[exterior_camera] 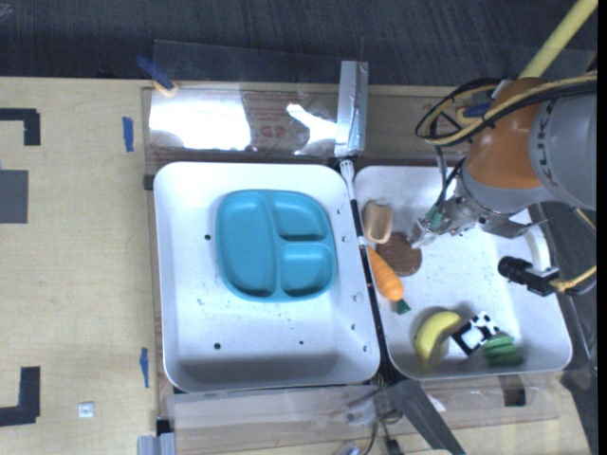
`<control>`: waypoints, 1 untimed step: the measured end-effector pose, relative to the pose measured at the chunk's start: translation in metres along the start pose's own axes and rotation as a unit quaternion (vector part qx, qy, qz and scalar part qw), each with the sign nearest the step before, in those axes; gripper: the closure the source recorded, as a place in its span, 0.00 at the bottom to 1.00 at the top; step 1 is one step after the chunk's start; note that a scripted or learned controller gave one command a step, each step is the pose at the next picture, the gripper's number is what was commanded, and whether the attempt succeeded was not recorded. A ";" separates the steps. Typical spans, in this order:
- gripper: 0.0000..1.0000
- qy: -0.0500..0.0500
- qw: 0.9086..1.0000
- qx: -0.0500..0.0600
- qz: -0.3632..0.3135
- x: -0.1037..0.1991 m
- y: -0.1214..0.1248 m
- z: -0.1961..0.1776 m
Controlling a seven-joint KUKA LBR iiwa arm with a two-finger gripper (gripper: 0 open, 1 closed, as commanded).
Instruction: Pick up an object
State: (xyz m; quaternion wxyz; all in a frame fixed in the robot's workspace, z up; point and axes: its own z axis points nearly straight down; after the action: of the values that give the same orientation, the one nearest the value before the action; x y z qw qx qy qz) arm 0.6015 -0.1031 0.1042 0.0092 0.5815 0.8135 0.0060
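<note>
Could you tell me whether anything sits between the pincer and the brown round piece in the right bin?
Nothing visible does. The pincer hangs just right of the brown round piece, with only bare bin floor between. The carrot touches the piece's lower left and the bread-like piece lies to its upper left, both on the far side.

2 shallow white bins sit side by side on the bench. the left bin [180, 254] holds a blue divided plate [277, 243], lying flat near its middle. the right bin [545, 349] holds a tan bread-like piece [378, 221] by its left wall, a brown round piece [402, 257] just beside it, and an orange carrot [386, 276] touching the brown piece. toward the near edge lie a yellow banana [432, 334], a black-and-white object [475, 332] and a green object [501, 351]. the grey arm with its orange band [501, 154] reaches in from the right; the gripper [429, 227] hangs above the brown piece.
</note>
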 end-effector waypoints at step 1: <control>0.00 0.000 1.000 0.001 0.000 0.000 -0.001 0.001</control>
State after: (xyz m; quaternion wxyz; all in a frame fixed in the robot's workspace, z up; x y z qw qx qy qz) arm 0.6009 -0.1029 0.1032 0.0082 0.5816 0.8134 0.0055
